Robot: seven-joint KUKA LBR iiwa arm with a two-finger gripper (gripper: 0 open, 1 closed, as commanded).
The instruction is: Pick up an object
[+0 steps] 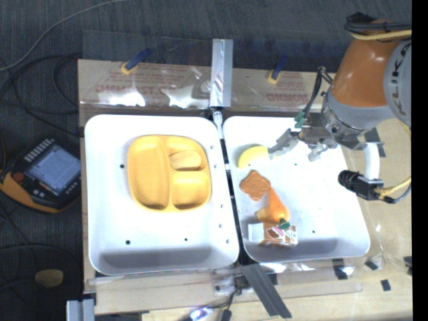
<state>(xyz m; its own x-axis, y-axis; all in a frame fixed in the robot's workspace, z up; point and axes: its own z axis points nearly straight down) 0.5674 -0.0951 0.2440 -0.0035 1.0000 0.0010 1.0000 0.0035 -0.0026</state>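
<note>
Several small things lie in the right bin (334,206). A yellow rounded piece (251,156) sits near the bin's upper left corner. Below it are a brown cookie-like piece (254,184), an orange carrot-like piece (273,208) and a small printed packet (275,234). My gripper (299,148) hangs over the upper part of this bin, just right of the yellow piece. Its two grey fingers are spread apart with nothing between them, and the left fingertip (282,144) is close to the yellow piece's right edge.
The left bin (107,233) holds a yellow divided tray (160,179) with a tan piece (186,159) in its upper right compartment. A ridge (227,186) separates the bins. A black cable connector (354,181) hangs off the arm over the right bin.
</note>
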